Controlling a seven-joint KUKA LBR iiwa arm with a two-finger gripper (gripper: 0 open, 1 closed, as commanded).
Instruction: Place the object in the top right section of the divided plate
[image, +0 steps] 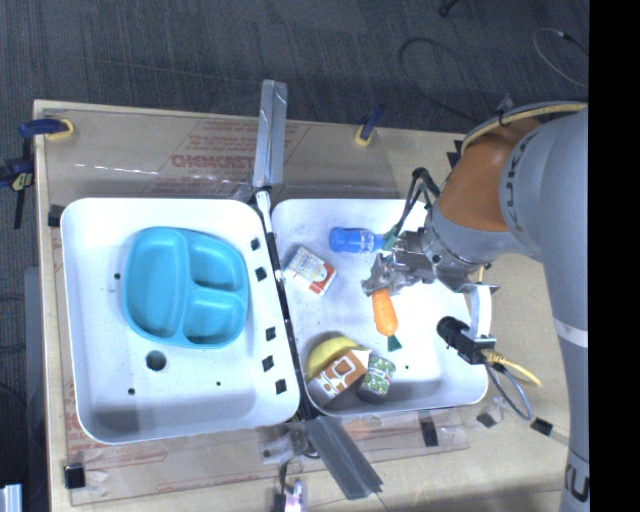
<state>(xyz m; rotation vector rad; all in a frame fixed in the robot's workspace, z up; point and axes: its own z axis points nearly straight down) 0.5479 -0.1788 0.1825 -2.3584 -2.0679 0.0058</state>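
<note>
The end effector (385, 283) grips a carrot (385, 313) by its top, mid right bin (440, 390); the blue plate (187, 284) lies unobstructed in the left bin (90, 400). Counter (150, 150) print unreadable.

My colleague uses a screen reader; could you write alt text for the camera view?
The grey arm's gripper sits just above an orange toy carrot in the right white bin, near a blue bottle, a small carton and a yellow banana. The blue divided plate lies in the left white bin.
</note>
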